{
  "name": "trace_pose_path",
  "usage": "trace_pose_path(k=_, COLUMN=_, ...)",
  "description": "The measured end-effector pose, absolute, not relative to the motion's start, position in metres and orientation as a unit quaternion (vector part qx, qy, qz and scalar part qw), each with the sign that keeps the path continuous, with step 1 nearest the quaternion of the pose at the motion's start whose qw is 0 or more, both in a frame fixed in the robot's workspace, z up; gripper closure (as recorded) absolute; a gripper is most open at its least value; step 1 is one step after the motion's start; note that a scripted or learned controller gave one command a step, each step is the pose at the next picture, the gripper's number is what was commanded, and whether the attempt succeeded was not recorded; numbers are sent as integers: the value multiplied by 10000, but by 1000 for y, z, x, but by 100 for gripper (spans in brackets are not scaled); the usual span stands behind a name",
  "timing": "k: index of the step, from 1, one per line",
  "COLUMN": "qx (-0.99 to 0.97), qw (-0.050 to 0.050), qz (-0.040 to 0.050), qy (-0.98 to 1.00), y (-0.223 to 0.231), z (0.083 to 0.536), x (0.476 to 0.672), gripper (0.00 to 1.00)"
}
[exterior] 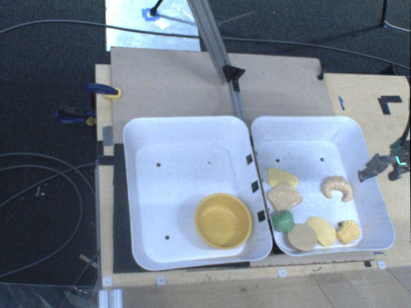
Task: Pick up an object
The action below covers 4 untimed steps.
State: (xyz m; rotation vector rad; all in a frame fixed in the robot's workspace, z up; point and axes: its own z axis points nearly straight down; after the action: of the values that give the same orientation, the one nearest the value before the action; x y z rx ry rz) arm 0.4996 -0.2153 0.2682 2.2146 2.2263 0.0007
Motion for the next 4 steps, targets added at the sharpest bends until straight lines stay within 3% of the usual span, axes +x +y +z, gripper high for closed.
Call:
trace_pose_path(k=1, qx=7052, qw=10, qz=4, qy=7090, y=-215, z=268, x=500, gripper=0)
trace_pose_path(k=4, qx=7068, qw=-15, qz=-7, qy=7074, y=-215, z=102, x=505, gripper=0)
